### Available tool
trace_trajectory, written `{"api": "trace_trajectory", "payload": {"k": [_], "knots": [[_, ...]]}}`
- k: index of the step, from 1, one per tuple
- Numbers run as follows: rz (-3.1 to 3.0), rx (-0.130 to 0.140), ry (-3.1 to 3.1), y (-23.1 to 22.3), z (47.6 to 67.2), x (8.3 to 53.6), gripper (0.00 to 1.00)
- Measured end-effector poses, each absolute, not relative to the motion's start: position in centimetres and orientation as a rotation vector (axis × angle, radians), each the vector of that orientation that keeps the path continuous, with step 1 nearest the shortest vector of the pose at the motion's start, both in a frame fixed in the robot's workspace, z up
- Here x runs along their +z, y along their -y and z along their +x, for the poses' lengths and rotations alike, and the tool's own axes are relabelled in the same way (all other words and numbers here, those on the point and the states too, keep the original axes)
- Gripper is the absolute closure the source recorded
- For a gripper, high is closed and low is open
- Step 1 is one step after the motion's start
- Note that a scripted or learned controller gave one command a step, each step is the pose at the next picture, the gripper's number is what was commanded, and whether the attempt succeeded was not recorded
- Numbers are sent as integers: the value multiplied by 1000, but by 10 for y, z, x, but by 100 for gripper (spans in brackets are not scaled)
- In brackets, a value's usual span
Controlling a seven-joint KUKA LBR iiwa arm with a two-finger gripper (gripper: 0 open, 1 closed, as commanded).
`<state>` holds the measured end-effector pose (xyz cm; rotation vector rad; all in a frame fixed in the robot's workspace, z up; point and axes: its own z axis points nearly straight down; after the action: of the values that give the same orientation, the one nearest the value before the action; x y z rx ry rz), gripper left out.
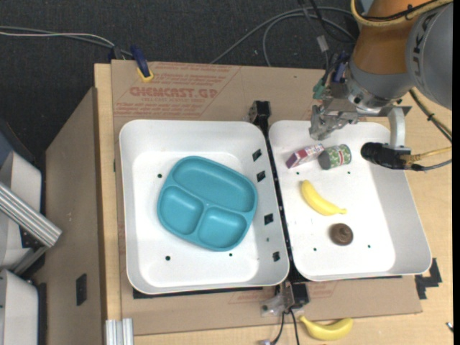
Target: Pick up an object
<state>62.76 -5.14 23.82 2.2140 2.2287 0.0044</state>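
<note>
White bin (402,221), banana (320,199) lengthwise upper-left to lower-right (curved).

Both bins (136,214) white. Left bin: teal divided plate (207,202). Right bin: yellow banana (320,198), brown doughnut (341,233), green-labelled can (335,156) with dark end, pink-and-white tube (305,155). Second yellow banana (327,327) at bottom edge. Tan cardboard (180,85) with red print.

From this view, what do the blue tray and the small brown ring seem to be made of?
The blue tray looks like moulded plastic: one even teal colour, a soft sheen and rounded compartment walls. The brown ring looks like a matte plastic or foam toy doughnut; it is too small to tell which.
</note>
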Motion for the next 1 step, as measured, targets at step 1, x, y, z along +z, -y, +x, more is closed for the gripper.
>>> {"api": "trace_trajectory", "payload": {"k": [1], "knots": [[2214, 4, -2229, -6, 636, 237, 100]]}}
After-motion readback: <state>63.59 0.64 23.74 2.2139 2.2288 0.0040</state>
